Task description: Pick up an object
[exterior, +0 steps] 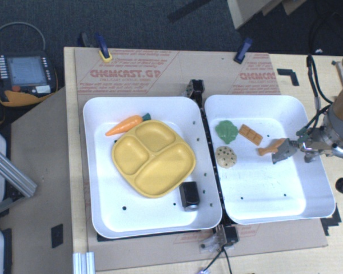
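My gripper (pixel 281 153) reaches in from the right and hangs low over the middle of the right bin (pixel 274 204). A small orange-brown stick (pixel 266 150) lies right at its tip, touching or nearly touching it; whether it is gripped is unclear. An orange cracker (pixel 250 134) sits just up-left of the stick. Further left in the same bin are a green leafy piece (pixel 226 131) and a speckled cookie (pixel 226 156).
The left bin (pixel 103 210) holds a yellow divided plate (pixel 154 158), a carrot (pixel 123 125) at the plate's upper left and a black block (pixel 189 194) at its lower right. Cables and the arm's wrist (pixel 331 136) crowd the right bin's right rim.
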`<move>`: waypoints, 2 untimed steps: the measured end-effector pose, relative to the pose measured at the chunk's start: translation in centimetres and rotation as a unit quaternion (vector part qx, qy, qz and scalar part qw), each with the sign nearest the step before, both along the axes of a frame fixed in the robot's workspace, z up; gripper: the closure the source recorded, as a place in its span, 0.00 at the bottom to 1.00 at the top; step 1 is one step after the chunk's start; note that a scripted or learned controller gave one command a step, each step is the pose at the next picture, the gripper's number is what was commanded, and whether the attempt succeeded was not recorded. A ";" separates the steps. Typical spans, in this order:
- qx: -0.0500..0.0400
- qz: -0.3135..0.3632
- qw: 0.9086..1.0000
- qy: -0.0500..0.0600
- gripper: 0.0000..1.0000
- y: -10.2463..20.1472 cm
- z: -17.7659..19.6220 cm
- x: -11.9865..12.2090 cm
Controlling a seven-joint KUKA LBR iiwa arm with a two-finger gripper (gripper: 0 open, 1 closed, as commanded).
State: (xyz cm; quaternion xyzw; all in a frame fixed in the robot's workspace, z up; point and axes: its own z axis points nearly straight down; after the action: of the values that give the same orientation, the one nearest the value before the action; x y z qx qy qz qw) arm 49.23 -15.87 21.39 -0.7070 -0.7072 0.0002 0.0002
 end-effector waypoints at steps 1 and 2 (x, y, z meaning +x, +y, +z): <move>0.001 0.000 1.000 0.003 0.00 -0.1 -4.5 0.5; 0.001 0.000 1.000 0.002 0.00 0.3 -9.9 -0.4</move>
State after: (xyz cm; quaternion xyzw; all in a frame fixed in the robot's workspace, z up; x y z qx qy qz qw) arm 48.80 -15.60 11.45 -0.7072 -0.7070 0.0008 0.0018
